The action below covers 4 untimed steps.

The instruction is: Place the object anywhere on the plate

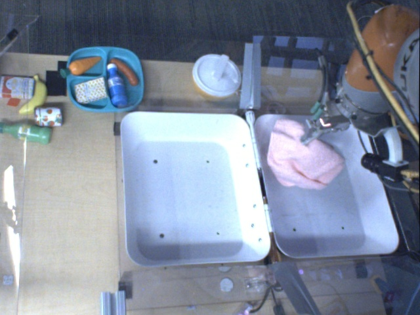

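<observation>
A crumpled pink cloth lies in the upper part of the right bin. My gripper comes in from the right and sits at the cloth's upper right edge, touching it or just above it. The grey arm with its orange band rises behind the bin's far right corner. The blue divided plate stands on the bench far to the left, beyond the left bin. It holds an orange carrot toy, a blue bottle and other toy foods.
The left bin lies between the cloth and the plate. A white lidded tub stands behind the bins. A banana, a small can and a green bottle sit at the bench's left edge.
</observation>
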Available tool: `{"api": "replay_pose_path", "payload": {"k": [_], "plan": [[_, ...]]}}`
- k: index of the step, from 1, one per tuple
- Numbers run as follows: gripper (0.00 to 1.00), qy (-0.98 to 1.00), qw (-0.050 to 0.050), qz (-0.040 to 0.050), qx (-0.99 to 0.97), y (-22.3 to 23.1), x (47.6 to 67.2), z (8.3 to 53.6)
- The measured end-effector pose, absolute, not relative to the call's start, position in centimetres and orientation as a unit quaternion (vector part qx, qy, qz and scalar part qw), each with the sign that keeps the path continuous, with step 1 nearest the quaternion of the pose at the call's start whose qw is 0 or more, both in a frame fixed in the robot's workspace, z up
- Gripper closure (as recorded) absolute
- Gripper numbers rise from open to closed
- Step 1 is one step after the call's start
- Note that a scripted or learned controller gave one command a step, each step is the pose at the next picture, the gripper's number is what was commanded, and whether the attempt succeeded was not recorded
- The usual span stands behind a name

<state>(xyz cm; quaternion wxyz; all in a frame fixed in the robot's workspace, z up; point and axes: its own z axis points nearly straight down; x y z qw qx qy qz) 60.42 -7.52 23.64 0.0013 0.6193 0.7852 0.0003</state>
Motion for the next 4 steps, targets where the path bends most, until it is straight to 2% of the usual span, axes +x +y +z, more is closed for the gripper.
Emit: {"api": "replay_pose_path", "payload": {"k": [1, 3, 4], "plan": [[1.0, 0.787, 0.001, 0.0004, 0.617, -7.3, 60.5, 22.5], [1.0, 0.966, 0.002, 0.001, 0.26, 2.9, 57.2, 24.0], [1.0, 0.998, 0.002, 0.0012, 0.063, 7.3, 54.3, 24.2]]}}
